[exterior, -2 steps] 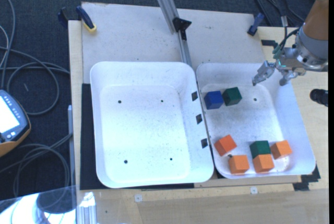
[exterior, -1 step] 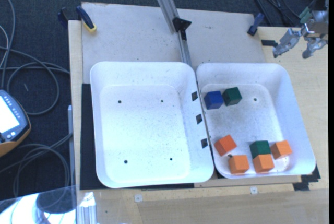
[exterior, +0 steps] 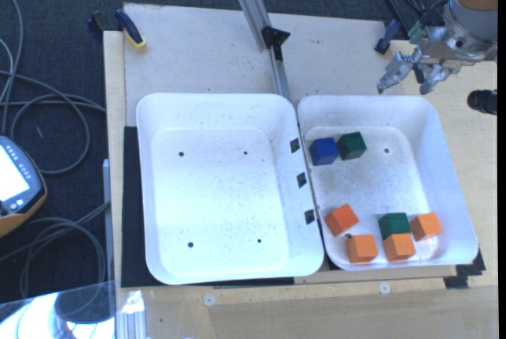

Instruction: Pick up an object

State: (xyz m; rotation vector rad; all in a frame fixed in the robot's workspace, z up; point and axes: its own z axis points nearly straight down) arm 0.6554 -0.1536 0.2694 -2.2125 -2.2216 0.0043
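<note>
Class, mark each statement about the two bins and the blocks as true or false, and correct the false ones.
1. The blue block lies in the right bin. True.
2. The blue block sits beside a green block. True.
3. The gripper is down inside the left bin. False: it is above the bench, beyond the right bin's far edge.
4. All blocks are orange. False: four are orange, two green, one blue.
5. A green block sits among orange blocks near the right bin's front edge. True.

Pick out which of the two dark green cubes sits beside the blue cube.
The dark green cube near the back of the right white bin; it stands right next to the blue cube. The other green cube sits at the front among orange cubes.
</note>
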